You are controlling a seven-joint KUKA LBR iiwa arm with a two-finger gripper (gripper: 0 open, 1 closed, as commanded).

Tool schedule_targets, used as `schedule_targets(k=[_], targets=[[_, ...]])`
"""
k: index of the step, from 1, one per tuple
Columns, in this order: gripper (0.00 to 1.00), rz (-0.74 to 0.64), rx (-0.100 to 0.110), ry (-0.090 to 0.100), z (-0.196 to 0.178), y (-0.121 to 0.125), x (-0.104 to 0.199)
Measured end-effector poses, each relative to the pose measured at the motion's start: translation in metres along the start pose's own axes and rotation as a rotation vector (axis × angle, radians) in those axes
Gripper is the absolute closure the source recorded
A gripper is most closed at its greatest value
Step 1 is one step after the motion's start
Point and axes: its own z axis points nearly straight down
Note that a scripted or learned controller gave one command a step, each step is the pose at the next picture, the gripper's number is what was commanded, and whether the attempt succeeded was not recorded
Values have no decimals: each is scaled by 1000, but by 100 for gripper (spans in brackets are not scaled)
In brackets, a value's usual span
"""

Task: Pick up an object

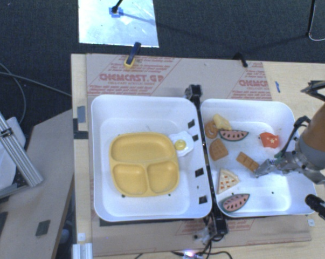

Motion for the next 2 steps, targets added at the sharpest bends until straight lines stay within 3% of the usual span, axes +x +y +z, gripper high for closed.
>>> schedule_targets(k=[1, 2], targets=[[0, -5, -2, 0, 0, 21, 1], [0, 1, 1, 1, -38, -18, 0]])
